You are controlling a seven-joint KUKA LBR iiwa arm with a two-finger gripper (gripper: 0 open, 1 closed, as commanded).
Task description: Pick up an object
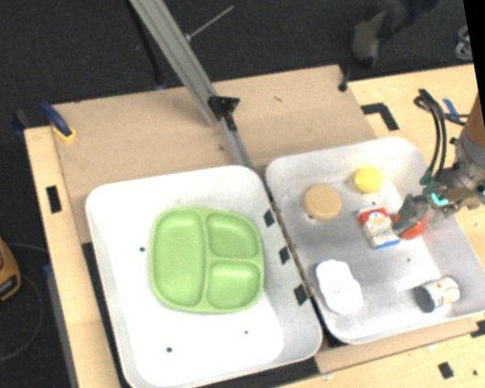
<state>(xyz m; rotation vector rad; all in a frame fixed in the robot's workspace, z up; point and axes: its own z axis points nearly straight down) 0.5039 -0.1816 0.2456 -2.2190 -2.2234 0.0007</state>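
Jaws (411,216) hang low over the right white bin (459,289), red-tipped, just beside the small red-and-white carton (378,228); spread or pressed together, can't tell. Nearest the front, a small dark-ended can (438,294) lies on its side, then a white plastic bottle (337,284). Farther back sit a tan round disc (323,202) and a yellow ball (368,179). Left bin (139,346) carries a green divided plate (206,259).
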